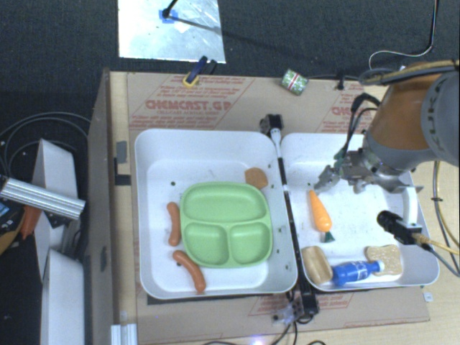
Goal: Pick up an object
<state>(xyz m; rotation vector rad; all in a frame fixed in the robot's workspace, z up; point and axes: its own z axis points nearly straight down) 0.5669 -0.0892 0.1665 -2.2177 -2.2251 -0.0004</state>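
A cardboard-topped bench [215,103] is carrying two shallow white bins side by side, the left bin [154,157] sitting against the right bin [424,264] along a dark central divider. The grey arm [406,131] with its orange band is reaching in from the right and hanging over the upper part of the right bin, leaving bare white floor beneath and to its left. A green divided plate [226,223] is taking up most of the left bin, leaving narrow room along the walls, where two sausages [173,223] [192,270] are lying beside its left and lower edges and a brown cookie-like piece [256,177] is touching its upper right corner. The gripper [332,176] is hovering near the divider; its fingers are blurring together, so whether they are spread or closed cannot be told. The toy carrot [320,211] is lying just below the gripper, apart from it. A blue bottle [356,271], a bread slice [384,259] and a tan roll [317,262] are crowding the bin's lower wall.
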